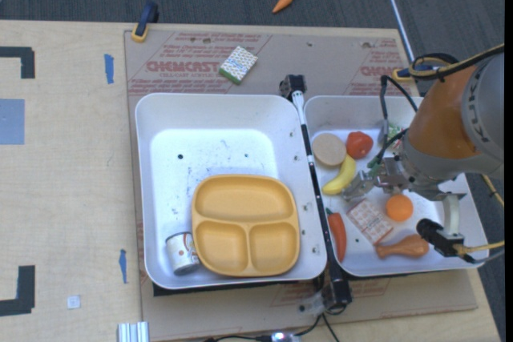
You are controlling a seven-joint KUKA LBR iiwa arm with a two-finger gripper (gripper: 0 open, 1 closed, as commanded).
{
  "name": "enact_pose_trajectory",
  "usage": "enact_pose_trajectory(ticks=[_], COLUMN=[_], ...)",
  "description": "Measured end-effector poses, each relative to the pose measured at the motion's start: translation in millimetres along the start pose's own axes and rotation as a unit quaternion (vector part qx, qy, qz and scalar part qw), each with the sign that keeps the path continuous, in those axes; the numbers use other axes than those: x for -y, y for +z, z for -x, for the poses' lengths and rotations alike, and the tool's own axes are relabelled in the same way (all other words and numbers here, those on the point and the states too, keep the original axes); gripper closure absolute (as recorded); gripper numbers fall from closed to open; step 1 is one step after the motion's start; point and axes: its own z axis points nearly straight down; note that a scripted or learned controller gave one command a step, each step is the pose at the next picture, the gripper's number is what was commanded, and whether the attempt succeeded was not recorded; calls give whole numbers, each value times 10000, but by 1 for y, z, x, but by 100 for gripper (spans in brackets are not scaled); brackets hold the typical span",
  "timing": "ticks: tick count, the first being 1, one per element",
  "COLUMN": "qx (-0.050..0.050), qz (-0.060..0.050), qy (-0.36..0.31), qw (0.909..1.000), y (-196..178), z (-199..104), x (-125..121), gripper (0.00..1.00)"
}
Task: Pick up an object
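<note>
The left bin (pixel 152 172) holds a small can (pixel 181 251) lying at its near left corner, touching a yellow divided tray (pixel 245 224). In the right bin (pixel 321 112) there is a red pepper (pixel 337 235) by the left wall, a round tan disc (pixel 328 149), a banana (pixel 341 176), a tomato (pixel 360 144), a printed packet (pixel 369 220), an orange (pixel 398 208) and a chicken drumstick (pixel 405 247). The gripper (pixel 370 179) is low in this bin, between the banana and the orange; I cannot tell if it is closed or released, and nothing is seen grasped.
</note>
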Motion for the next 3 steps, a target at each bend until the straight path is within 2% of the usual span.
enact_pose_trajectory(ticks=[1,2,3], qx=[11,11,15], qz=[24,23,33], qy=[4,6,4], qw=[10000,10000,10000], y=[-11,-11,-21], z=[1,1,1], x=[-1,-1,-2], gripper=[100,0,100])
